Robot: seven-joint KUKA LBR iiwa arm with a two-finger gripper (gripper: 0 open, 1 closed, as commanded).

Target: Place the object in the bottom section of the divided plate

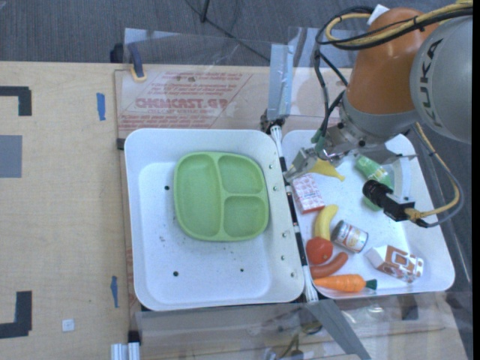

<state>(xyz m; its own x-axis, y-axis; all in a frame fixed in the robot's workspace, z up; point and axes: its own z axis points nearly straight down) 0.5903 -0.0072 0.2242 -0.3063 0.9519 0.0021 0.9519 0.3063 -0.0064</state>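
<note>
Resting in the left bin (150,223), the green divided plate (221,196) holds nothing. Right of the plate, the second bin (439,265) carries a banana (325,220), tomato (319,250), carrot (343,283), can (349,236) and red-white packet (307,193). The gripper (313,154) hovers above the packet; whether its jaws are spread cannot be told.

The divided plate (221,196) lies alone in the left bin (150,276), with bare floor around it from six to nine o'clock. The right bin (442,272) is crowded: banana (325,220), tomato (319,250), can (349,236), and carrot (345,283) lie close together.
</note>
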